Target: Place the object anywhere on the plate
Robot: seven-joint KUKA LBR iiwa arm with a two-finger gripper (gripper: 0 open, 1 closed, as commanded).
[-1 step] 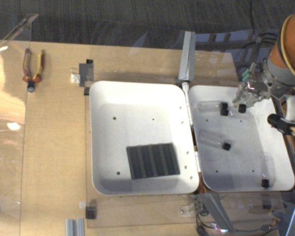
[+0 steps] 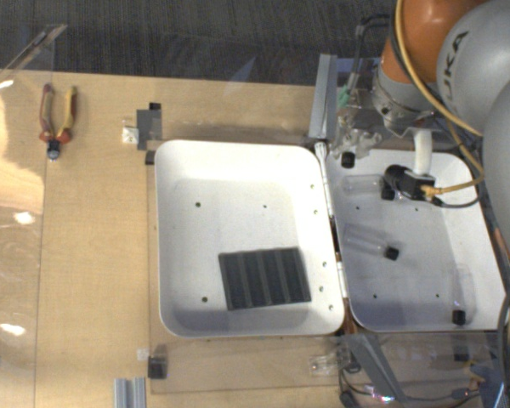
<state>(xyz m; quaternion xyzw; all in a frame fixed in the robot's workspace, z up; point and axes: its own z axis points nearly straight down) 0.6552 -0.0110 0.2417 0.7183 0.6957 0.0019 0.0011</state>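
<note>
Pliers (image 2: 56, 121) lie near the bench's (image 2: 85, 253) far left edge. The left bin (image 2: 174, 228) carries the dark ribbed plate (image 2: 263, 278) toward its near edge, long axis running left to right. A small black object (image 2: 391, 252), too small to show direction, sits mid-floor in the right bin (image 2: 425, 300). The gripper (image 2: 350, 147) hovers over that bin's far left corner.

A dark ribbed plate (image 2: 263, 279) lies near the left bin's (image 2: 178, 228) front edge, while the gripper (image 2: 350, 147) hangs over the right bin's (image 2: 459, 262) rear-left corner.
</note>
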